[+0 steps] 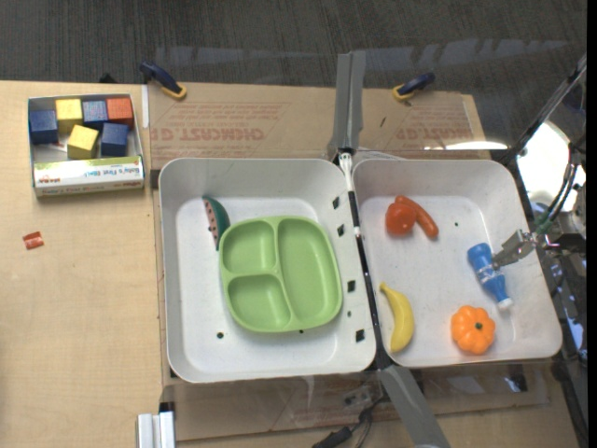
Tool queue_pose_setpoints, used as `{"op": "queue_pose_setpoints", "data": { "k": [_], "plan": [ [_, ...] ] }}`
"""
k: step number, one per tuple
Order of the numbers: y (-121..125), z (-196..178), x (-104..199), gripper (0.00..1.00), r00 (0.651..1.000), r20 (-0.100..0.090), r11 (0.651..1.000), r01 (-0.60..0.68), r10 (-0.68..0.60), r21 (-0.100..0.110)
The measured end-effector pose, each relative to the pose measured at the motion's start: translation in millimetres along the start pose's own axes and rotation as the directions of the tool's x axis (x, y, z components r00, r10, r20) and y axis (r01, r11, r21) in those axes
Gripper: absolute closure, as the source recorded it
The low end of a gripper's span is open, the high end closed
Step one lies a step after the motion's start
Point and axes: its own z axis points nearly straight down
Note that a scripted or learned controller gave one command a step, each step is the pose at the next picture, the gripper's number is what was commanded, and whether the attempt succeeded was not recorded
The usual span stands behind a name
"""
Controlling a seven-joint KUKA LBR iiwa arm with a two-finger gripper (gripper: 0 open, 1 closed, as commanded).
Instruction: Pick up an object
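Bottle [489, 271], blue with a white cap, lies in the right bin [438, 180] near its right wall, beside a pumpkin [472, 329], banana [400, 316] and pepper [408, 217]. From the right edge the gripper [512, 249] reaches in low, just touching the bottle's upper end; whether it is spread or pinching, I cannot tell.

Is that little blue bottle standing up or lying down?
Lying down. The blue bottle lies on its side on the right bin's floor, its pale cap end toward the orange pumpkin.
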Motion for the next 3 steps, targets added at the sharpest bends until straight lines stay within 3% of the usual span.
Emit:
{"op": "queue_pose_setpoints", "data": {
  "k": [1, 2, 3],
  "plan": [
    [47.6, 109.0, 0.5, 0.0, 1.0, -0.001, 1.0, -0.002, 0.002, -0.002],
    [47.7, 101.2, 0.5, 1.0, 1.0, -0.001, 1.0, -0.003, 0.003, 0.0],
    [89.1, 16.2, 63.9, 1.0, 1.0, 0.001, 1.0, 0.0, 0.0, -0.001]
  ]
}}
